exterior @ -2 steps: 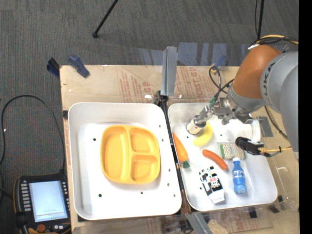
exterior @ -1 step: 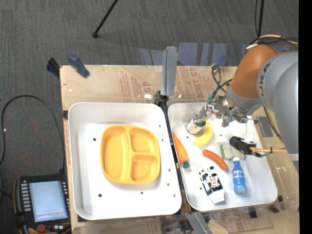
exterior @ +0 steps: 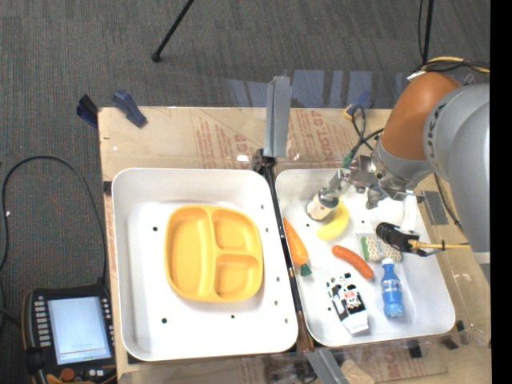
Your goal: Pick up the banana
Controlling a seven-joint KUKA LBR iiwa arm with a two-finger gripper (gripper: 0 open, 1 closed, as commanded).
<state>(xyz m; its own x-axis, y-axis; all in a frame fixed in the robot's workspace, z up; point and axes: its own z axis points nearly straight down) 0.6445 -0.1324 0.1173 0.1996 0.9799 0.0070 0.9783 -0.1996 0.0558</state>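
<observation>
One banana point(exterior: 334, 225) lies near the right bin's point(exterior: 444, 314) back edge, just under the claw point(exterior: 325, 204), whose state I cannot tell. Likely light, smooth and curved; best taken across its middle.

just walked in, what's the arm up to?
The KUKA arm reaches in from the right, and its gripper is down in the right bin, right at the upper end of the banana. The banana lies on the bin floor, not visibly held. Around it sit a carrot, a red sausage, a blue bottle and a small milk carton. The left bin holds a yellow divided plate.
</observation>
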